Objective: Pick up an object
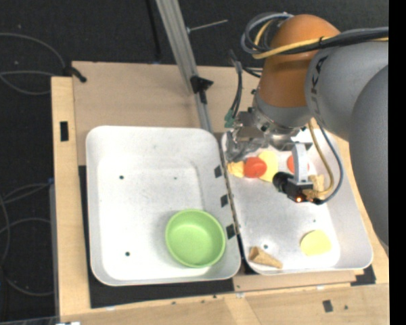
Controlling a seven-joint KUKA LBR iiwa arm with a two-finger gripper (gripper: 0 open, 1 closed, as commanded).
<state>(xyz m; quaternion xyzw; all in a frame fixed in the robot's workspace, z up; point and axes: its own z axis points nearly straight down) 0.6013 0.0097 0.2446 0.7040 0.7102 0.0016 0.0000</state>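
My big grey arm with its orange band point(294, 59) comes in from the right and hangs over the far end of the right-hand bin. Under it lies the pale wooden worktop point(132, 90), carrying two shallow white plastic bins side by side. The left bin point(132, 175) holds a lime-green round bowl point(195, 237), sitting upright near its front right corner. The right bin point(331, 212) has the small stuff scattered about. My hand point(245, 141) is down at the far left corner of that right bin, right above a cluster of toys, and from this angle I cannot tell how wide it stands or whether anything sits in it. Just below it there is a red rounded object point(255, 166) pressed against yellow pieces point(238, 170), hard by the wall between the bins. Nearer the front of the same bin, a pale yellow disc-like object point(316, 243) lies flat, well apart from the cluster. Left of that, at the front rim, a small tan wedge-shaped piece point(264, 256).
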